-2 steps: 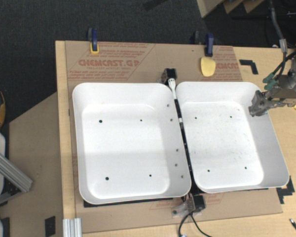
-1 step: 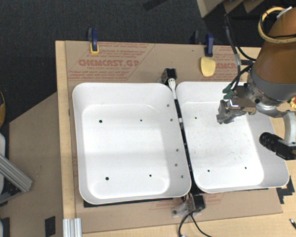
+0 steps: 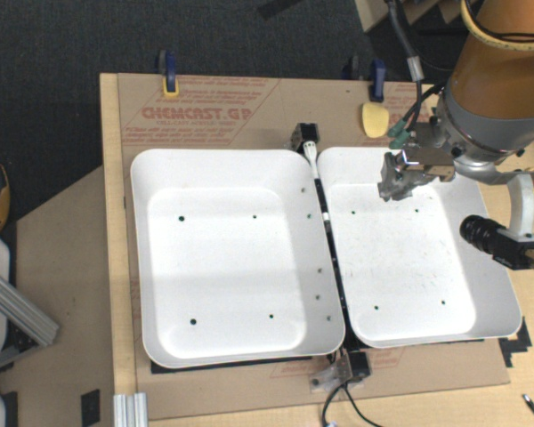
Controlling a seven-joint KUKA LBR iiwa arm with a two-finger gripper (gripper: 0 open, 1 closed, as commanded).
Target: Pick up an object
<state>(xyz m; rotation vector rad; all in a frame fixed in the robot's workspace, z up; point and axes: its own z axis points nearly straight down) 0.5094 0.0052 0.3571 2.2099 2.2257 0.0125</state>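
Note:
My gripper [image 3: 395,185] hangs over the far part of the right white bin [image 3: 481,323], near its back rim. It is grey metal, seen from above under the arm's wrist, and nothing shows held in it. A pale yellow object [image 3: 375,119] lies on the cardboard just behind the right bin, apart from the gripper. The bin floor under and around the gripper shows bare white with small dark specks.
The left white bin [image 3: 151,265] sits beside the right one, and a black strip [image 3: 325,229] runs between them. A black cylindrical part [image 3: 491,237] on a white bracket overhangs the right bin's right side. Blue clamps [image 3: 168,64] hold the cardboard's back edge.

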